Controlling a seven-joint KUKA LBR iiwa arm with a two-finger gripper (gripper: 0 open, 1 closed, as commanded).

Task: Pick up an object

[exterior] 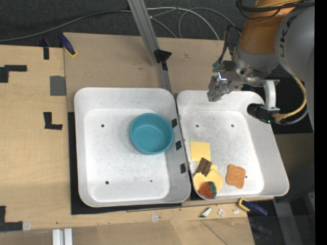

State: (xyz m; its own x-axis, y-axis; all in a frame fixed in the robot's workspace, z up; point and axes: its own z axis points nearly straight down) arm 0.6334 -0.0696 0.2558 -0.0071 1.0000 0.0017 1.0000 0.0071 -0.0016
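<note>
Nearest the camera, at the front of the right bin (265, 152), sits a small heap of objects: a red and green piece (208, 189) against the front wall, a yellow slab (200, 150) behind it, a dark brown block (204, 166) lying on the yellow, and an orange biscuit-like piece (236, 176) just to their right. A blue bowl (150, 132) stands upright in the left bin (97, 162), well apart from them. Over the right bin's back rim hangs the gripper (218, 92), far from the heap; its fingers look close together with nothing between them, though the view is too dim to be sure.
</note>
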